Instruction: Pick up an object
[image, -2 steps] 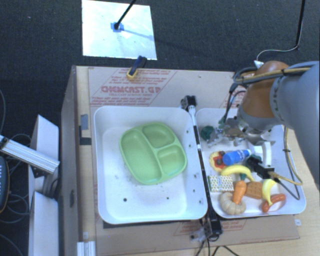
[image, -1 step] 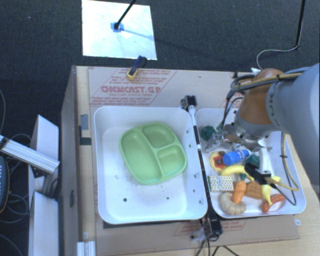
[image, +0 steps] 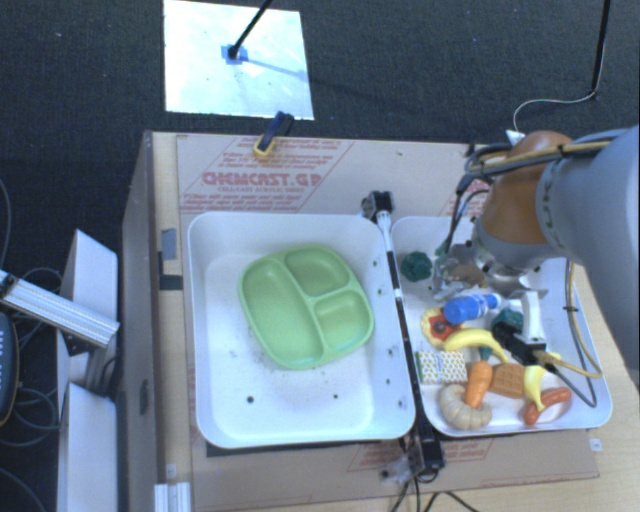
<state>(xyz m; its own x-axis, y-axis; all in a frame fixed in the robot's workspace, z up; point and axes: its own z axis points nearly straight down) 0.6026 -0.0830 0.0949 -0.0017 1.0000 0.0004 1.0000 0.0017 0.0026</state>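
Observation:
The right bin (image: 590, 372) holds a heap of toy food: a blue bottle (image: 470, 306), a yellow banana (image: 478, 342), an orange carrot (image: 478, 382), a checked wafer (image: 440, 366), a tan bread roll (image: 462, 408), a red sausage (image: 551, 402) and a dark green lump (image: 416, 264). My gripper (image: 446, 274) hangs low over the back of this bin, between the green lump and the blue bottle, under the arm's orange band (image: 512, 205). I see nothing held in it.
In the left bin (image: 215, 330) lies a light green divided plate (image: 305, 305). A black-and-white divider bar (image: 392, 270) runs between the bins. The grey arm (image: 595, 215) covers the right bin's back right part. A yellow-tipped tool (image: 270, 135) lies on the cardboard behind the bins.

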